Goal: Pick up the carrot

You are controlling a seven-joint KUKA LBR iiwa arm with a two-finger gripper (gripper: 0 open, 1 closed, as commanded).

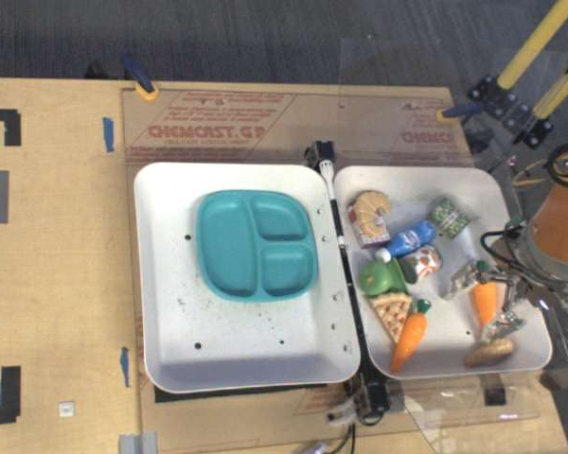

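Note:
A carrot (408,338) with a green top lies tilted in the right bin (530,357), near its front wall and just below a pizza slice (392,312). A second, shorter orange carrot-shaped piece (486,302) sits further right in the same bin. My gripper (489,303) is down at that piece, its metal fingers (470,277) on either side and shut on it. The grey arm with its orange band (557,233) comes in over the bin's right wall. The green-topped carrot is about a hand's width to the left of the gripper, untouched.
The right bin also holds a bagged bread item (369,217), green packet (447,218), blue bottle (412,239), red-and-white can (425,263), green pepper (382,277) and a brown lump (489,353). A teal divided plate (257,244) lies in the left bin (161,348).

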